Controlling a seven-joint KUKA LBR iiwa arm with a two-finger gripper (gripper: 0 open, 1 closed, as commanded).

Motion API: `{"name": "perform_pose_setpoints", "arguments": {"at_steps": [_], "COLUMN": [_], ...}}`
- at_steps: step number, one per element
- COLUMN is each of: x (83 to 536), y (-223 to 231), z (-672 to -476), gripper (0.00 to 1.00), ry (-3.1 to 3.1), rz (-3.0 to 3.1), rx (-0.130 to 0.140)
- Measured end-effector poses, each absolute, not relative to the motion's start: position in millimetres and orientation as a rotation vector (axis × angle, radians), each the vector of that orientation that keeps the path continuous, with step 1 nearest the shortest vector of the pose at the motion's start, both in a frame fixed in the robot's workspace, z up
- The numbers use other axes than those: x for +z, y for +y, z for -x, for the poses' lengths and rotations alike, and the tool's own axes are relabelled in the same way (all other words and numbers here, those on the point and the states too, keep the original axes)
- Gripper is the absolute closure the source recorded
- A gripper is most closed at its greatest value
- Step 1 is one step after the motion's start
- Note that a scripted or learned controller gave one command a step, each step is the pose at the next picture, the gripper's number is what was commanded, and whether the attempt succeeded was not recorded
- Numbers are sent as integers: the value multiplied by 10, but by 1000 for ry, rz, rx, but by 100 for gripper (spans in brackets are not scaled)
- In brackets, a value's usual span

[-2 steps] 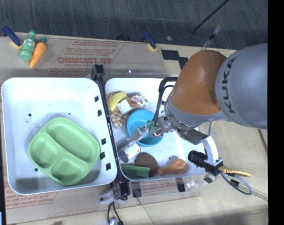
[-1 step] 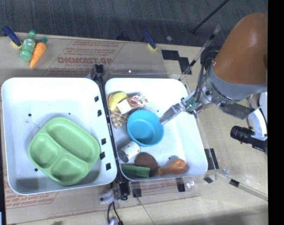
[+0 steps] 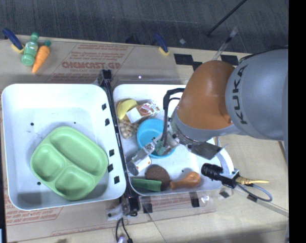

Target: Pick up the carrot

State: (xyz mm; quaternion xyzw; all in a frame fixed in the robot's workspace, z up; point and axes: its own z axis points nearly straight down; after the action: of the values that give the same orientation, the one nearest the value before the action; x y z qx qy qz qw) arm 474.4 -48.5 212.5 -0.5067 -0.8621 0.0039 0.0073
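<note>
The carrot (image 3: 40,58) is lying on the worktop (image 3: 92,59) behind the left bin (image 3: 11,135) — far left of the gripper (image 3: 160,148), which is hovering in the right bin (image 3: 218,158); I cannot tell its opening. The carrot's long axis is running diagonally.

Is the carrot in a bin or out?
Out. The carrot lies on the bench's cardboard above the left bin, beside a green bottle, far from the arm.
</note>
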Motion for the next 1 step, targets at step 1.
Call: {"name": "perform_pose_setpoints", "arguments": {"at_steps": [1], "x": [2310], "y": [-990], "z": [-5203], "gripper": [0], "ry": [-2880], "rz": [1259], "rx": [6]}}
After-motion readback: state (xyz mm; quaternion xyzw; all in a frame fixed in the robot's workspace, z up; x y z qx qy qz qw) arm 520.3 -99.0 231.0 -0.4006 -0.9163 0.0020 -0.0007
